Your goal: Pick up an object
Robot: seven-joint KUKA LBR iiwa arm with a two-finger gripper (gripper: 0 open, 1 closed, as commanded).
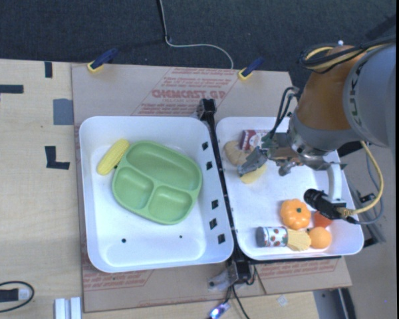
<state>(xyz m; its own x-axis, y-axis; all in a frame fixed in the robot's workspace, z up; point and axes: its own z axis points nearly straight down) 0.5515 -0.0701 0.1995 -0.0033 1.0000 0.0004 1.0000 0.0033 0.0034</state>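
Note:
My gripper (pixel 268 163) hangs low over the upper part of the right bin (pixel 346 248), open, its fingers spread apart with nothing between them. The left finger (pixel 253 160) sits right over a small yellow item (pixel 254 175). A tan round piece (pixel 233 153) lies just left of it, and a red and white packet (pixel 253 138) lies behind. In the near part of the bin are an orange pumpkin (pixel 295 212), a small can (pixel 271 236) on its side, a pale yellow piece (pixel 299 240), an orange ball (pixel 320 238) and a red piece (pixel 322 220).
The left bin (pixel 93 178) holds a green divided plate (pixel 157 181) and a yellow corn cob (pixel 112 156) at its upper left. A black divider (pixel 216 171) runs between the bins. The arm's grey body and cables (pixel 332 111) cover the right bin's far right corner.

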